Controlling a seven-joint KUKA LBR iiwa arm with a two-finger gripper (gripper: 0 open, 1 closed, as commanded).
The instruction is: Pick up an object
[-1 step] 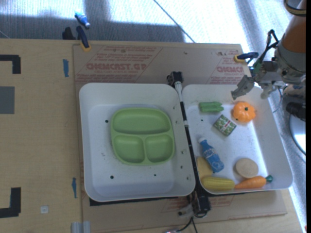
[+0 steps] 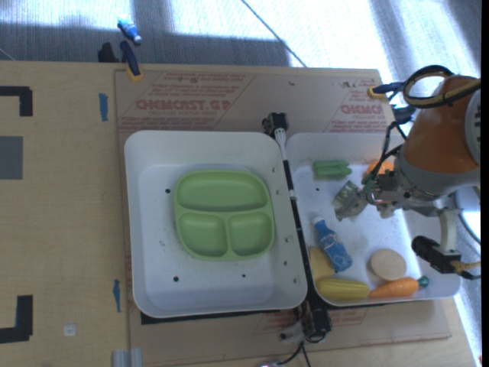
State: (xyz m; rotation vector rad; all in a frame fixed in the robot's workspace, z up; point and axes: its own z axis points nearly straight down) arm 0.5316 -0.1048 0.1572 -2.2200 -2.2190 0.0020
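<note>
The left bin (image 2: 145, 228) carries a green divided plate (image 2: 224, 213) at its middle; the right bin (image 2: 306, 155) alongside it holds all the loose items, and I place them from its dividing wall. The arm (image 2: 443, 132) hangs over the far-from-wall half of that bin, its gripper (image 2: 350, 202) lowered to the bin's middle; whether it is parted or closed I cannot tell, and nothing is visibly caught in it. Nearest the gripper, just beyond it toward the bin's top edge, lies a green pod-shaped piece (image 2: 331, 169), long axis running across the bin away from the wall. Toward the bottom edge lies a blue bottle (image 2: 331, 245), slanting away from the wall, close to it. Lower still sit a corn cob (image 2: 343, 287), an orange carrot (image 2: 394, 287) and a round tan biscuit (image 2: 387, 264). I judge the green piece or the bottle the likeliest targets
</note>
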